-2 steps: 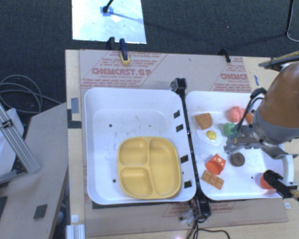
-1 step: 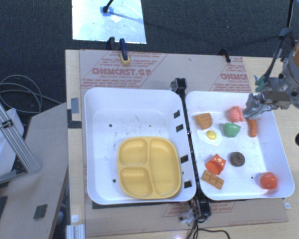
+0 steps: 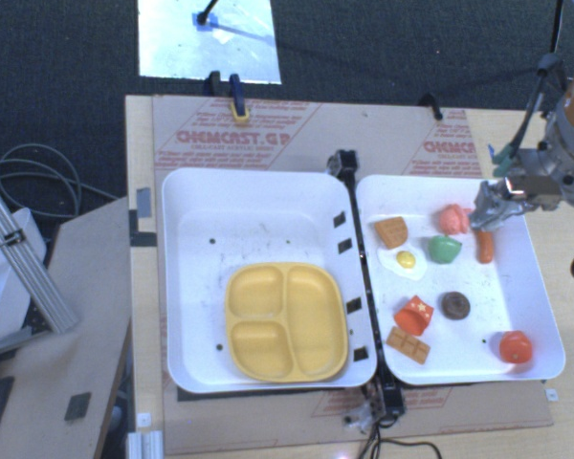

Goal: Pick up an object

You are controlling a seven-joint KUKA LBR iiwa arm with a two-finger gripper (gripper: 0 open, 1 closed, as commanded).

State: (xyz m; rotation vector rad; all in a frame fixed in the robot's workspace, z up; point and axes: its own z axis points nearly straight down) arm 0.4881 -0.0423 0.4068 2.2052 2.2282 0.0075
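The left bin [image 3: 191, 256] offers open floor around the yellow tray [image 3: 287, 321]. The right bin [image 3: 540, 304] is crowded; gaps between toys are narrow.

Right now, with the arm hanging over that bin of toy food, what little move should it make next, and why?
Probably a short drop straight down. The gripper hovers at the upper right of the right-hand white bin, between the pink lumpy toy and the small orange carrot-shaped toy. Nothing shows held in it, so lowering onto one of those two close pieces looks like the likeliest next step.
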